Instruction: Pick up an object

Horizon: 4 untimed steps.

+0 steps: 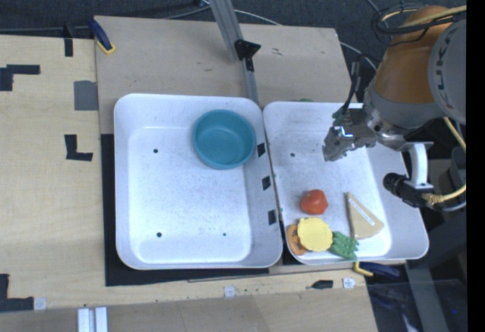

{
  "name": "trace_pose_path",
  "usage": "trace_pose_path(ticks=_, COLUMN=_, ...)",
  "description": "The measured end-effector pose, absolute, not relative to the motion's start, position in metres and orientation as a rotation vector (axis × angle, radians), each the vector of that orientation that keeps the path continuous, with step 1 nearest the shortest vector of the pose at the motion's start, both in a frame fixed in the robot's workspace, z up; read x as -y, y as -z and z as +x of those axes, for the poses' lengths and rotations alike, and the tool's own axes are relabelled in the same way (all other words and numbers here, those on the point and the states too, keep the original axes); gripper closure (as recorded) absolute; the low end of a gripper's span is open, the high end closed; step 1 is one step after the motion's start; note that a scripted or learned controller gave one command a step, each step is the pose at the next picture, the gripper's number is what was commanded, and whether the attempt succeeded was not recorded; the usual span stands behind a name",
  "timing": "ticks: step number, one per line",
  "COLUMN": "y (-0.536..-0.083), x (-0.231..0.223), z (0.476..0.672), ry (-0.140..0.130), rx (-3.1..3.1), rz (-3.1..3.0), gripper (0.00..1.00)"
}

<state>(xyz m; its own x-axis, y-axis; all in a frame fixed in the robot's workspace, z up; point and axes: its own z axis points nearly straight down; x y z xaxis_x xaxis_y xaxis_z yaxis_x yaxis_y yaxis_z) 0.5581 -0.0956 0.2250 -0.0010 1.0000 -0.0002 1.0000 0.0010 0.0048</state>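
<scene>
My gripper [334, 150] hangs over the upper middle of the right bin [303, 126], pointing down and to the left, with nothing visibly between its fingers. Below it in that bin lie a red tomato-like piece [314, 202], a yellow round piece [314, 233] with an orange slice [292, 241] beside it, a green leafy piece [345, 245] and a tan wedge [365, 220]. A blue bowl [223, 139] sits in the upper part of the left bin [144, 194].
A grey pole [227, 16] slants down from the top to the ridge between the bins. The arm's body and cables fill the right side. Bare bin floor lies left of the gripper and below the bowl.
</scene>
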Motion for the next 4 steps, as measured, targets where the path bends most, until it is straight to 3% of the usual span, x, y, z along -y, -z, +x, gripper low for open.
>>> trace_pose_path(ticks=1, y=-0.199, x=0.095, z=0.558, ry=0.003, rx=-2.223, rz=2.222, gripper=1.00)
trace_pose_path(ticks=4, y=-0.223, x=-0.053, z=0.634, ry=-0.002, rx=-2.226, rz=2.216, gripper=1.00)
